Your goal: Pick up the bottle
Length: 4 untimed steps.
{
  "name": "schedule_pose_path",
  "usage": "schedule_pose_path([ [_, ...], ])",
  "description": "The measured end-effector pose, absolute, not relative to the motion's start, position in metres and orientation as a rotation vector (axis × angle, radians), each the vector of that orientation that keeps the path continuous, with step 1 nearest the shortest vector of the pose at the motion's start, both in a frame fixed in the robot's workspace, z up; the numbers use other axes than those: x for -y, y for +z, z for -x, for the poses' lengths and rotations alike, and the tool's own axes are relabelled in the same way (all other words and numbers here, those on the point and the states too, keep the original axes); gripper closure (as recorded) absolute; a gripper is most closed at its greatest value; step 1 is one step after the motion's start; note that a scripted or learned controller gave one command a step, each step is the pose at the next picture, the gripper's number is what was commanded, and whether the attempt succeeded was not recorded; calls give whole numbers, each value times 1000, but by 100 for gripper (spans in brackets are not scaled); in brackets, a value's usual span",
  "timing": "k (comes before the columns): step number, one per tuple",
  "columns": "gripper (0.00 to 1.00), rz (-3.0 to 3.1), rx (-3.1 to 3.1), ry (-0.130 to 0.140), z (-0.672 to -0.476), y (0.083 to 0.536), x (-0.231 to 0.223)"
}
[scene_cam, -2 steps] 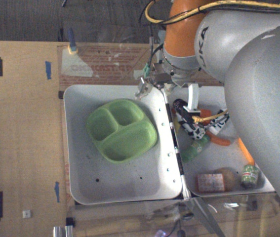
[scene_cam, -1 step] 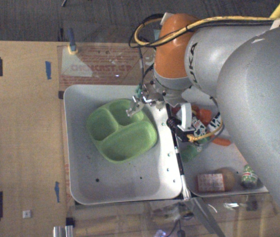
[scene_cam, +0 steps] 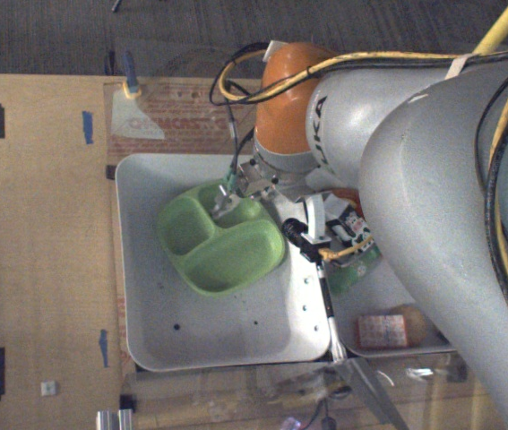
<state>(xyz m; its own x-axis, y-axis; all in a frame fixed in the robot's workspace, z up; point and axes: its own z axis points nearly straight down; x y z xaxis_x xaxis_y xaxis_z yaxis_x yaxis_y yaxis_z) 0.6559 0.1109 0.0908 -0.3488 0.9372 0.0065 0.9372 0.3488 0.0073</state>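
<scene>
Jaws: tips low over green divided tray [scene_cam: 222, 245]; spread or pressed together, cannot tell.
Bottle [scene_cam: 395, 329]: lying in the right bin [scene_cam: 433, 346], 4 o'clock of the tray, apart from the jaws.
Tray: in the left bin [scene_cam: 146, 312].
Surface [scene_cam: 38, 240]: tan, blue tape marks.

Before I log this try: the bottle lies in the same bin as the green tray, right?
No. The camera view shows the bottle lying in the other bin, beside the one that holds the green tray. The gripper is above the tray.
</scene>
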Motion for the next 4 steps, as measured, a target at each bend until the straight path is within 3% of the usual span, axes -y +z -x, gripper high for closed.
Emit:
schedule_pose_path([
  [1,100,1800,2586,-13,-657,100,-108],
  [2,100,1831,2556,-2,-653,240,-125],
  [3,100,2081,2363,-16,-636,110,-175],
  [4,100,2232,2212,-1,-666,231,-203],
])
